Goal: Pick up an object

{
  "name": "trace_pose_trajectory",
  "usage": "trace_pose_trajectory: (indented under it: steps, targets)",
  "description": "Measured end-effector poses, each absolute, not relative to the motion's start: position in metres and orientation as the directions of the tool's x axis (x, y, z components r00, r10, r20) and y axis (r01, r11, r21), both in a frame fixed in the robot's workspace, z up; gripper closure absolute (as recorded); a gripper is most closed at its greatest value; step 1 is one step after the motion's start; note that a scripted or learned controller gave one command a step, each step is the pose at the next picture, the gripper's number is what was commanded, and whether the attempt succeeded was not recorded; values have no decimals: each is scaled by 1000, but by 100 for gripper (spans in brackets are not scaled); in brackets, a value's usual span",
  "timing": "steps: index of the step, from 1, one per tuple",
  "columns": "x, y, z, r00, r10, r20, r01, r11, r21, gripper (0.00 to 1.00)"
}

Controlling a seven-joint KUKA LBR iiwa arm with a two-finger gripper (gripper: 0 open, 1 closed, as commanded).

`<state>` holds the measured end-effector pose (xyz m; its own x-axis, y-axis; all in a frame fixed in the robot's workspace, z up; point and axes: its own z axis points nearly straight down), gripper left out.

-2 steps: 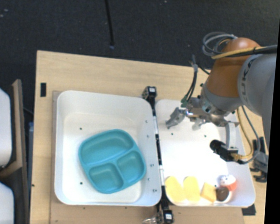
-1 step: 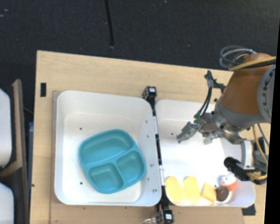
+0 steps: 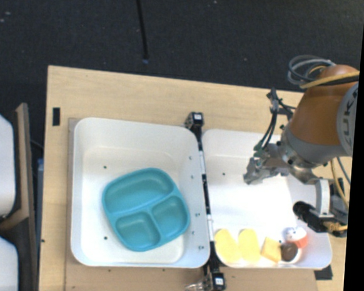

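Two white bins on one bench (image 3: 61,88); one end effector (image 3: 255,171) above the right bin (image 3: 240,200).
Left bin (image 3: 94,141): one teal three-compartment tray (image 3: 144,208). Right bin, 6 o'clock edge: two yellow rounds (image 3: 237,245), one yellow wedge (image 3: 270,249), one brown piece (image 3: 288,251), one small white-and-orange item (image 3: 296,235). End effector's grip state cannot be told.

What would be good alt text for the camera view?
A grey and orange robot arm reaches over the right white bin, its gripper above bare bin floor. Small yellow items lie along that bin's near edge; the left bin holds a blue divided tray.
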<state>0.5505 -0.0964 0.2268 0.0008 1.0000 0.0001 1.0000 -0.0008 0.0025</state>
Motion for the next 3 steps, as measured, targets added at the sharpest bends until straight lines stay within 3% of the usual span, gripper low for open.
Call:
trace_pose_trajectory:
  steps: [1, 2, 3]
  targets:
    - [574, -62, 199, 47, 999, 1, 999, -47, -1, 100]
    - [574, -64, 201, 49, 999, 0, 999, -49, 0, 0]
    - [547, -53, 248, 0, 1000, 0, 1000, 0, 5, 0]
